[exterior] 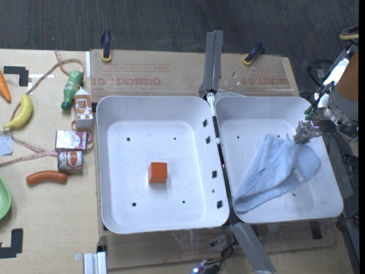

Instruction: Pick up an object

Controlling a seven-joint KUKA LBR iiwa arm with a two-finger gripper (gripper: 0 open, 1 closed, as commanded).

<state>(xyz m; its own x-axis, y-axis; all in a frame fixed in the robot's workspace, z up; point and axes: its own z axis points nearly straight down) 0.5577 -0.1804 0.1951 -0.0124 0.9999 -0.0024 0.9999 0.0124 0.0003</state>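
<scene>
The pincer [300, 135] sits low in the right bin [251, 110], at the far right end of the cloth [276, 169], and the cloth rises to a peak right under it. That peak suggests a corner of the cloth is pinched, but the tips are too small and dark to make out, so I cannot tell whether the pincer is clenched on the cloth or merely touching it. Most of the cloth lies slack across the bin floor, draped toward the near left corner.

As a judgement, the pick is at the grasp-or-early-lift stage: the reach is done, but nothing is clear of the bin, so the lift is left to do.

The left bin [114, 210] holds a small orange block [158, 173] near its middle, well apart from the arm.

Reversed red lettering runs across the cardboard [142, 73] behind the bins; it is too faint to read. To the left on the worktop [40, 221] lie a banana [20, 112], a green bottle [71, 88], a small carton [83, 110] and a can [71, 161], with labels too small to read.
</scene>
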